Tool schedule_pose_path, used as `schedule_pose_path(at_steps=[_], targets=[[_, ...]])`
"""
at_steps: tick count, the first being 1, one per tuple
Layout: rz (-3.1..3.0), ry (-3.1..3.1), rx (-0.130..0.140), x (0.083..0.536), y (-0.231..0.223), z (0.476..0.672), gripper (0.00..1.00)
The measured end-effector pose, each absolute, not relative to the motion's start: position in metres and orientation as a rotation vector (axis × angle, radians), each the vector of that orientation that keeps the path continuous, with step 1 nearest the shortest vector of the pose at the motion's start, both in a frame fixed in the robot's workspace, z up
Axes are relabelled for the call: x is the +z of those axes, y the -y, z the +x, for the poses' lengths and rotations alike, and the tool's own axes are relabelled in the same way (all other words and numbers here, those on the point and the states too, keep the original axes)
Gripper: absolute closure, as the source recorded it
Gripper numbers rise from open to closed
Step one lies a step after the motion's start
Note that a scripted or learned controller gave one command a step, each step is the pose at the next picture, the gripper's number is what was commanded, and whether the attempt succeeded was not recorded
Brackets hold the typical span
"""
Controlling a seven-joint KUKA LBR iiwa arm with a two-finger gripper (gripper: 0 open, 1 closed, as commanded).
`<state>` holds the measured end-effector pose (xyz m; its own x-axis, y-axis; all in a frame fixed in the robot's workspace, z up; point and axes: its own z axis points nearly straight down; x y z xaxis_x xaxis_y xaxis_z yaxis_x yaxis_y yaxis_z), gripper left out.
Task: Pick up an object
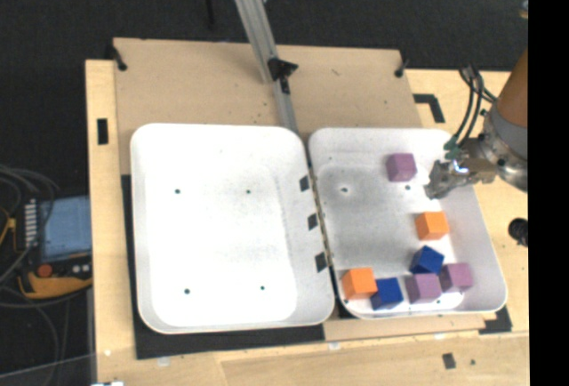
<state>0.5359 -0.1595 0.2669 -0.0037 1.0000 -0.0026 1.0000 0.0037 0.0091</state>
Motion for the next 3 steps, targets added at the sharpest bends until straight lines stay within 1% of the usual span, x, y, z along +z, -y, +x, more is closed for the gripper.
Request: schedule_pose_path(at_steps=[1, 2, 3], targets=[[2.215, -2.227, 0.001, 0.257, 0.116, 0.533, 1.0], [2.213, -2.231, 0.002, 0.255, 0.055, 0.536, 1.0], [2.216, -2.231, -0.001, 0.243, 0.002, 0.537, 1.0]])
